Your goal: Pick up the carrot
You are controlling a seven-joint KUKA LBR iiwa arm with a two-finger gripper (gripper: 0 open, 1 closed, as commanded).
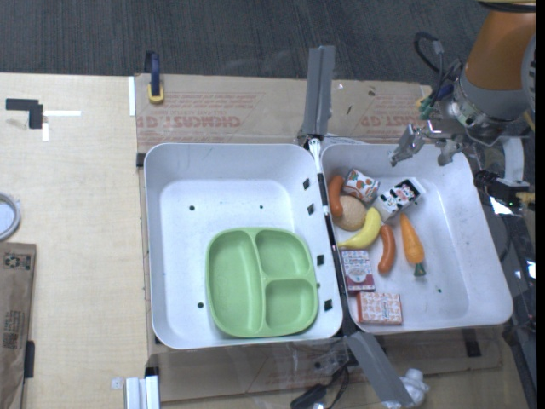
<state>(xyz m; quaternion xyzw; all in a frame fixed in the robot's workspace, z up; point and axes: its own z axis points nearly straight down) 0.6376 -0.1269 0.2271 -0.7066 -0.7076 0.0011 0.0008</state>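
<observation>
**Carrot in right bin, gripper above the bin's far edge**

Right bin (477, 254) holds the food. The carrot (412, 240) lies mid-bin, tip pointing up-frame, green stub toward the lower right. Just left of it is a sausage (387, 250), then a banana (365, 231) curled under a brown round thing (bun or potato, cannot tell) (350, 212). A second sausage (335, 194) sits against the left wall. A small carton (361, 185) and a black-and-white carton (399, 197) lie up-frame of the carrot. Two red-and-white boxes (358, 270) (380, 308) sit at lower left.

Left bin (170, 228) holds a green divided plate (262, 281), three compartments.

The gripper (407, 147) hangs at the right bin's upper edge, well apart from the carrot; cannot tell whether it is parted or closed, nothing seen in it.
</observation>
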